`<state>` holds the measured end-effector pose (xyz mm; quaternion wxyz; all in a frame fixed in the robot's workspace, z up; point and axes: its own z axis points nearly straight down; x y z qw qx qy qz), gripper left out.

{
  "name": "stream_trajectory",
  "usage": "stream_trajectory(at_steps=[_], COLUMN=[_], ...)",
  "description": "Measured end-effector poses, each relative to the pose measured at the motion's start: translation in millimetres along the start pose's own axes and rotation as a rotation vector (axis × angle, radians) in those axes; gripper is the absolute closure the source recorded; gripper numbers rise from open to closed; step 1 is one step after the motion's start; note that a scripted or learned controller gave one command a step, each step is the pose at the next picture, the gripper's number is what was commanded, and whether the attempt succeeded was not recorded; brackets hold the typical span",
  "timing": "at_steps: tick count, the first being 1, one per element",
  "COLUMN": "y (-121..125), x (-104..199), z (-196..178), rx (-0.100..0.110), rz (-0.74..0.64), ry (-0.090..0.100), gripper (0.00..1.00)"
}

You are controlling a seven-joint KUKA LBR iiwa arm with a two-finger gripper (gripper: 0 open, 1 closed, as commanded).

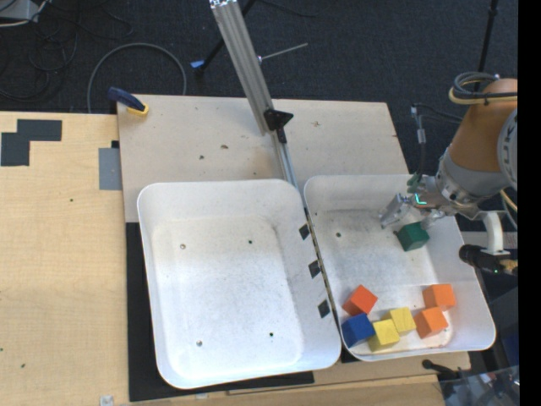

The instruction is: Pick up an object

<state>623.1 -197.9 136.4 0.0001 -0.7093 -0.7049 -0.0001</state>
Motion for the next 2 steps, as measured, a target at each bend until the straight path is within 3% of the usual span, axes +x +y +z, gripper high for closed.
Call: stream_trajectory(at_steps=[1, 2], y=[0, 39], x=[0, -6], z=[0, 46], rx=[0.0, -0.002], rz=[0.0, -0.01], ry=[0.0, -0.001], gripper=[0.0, 0.0])
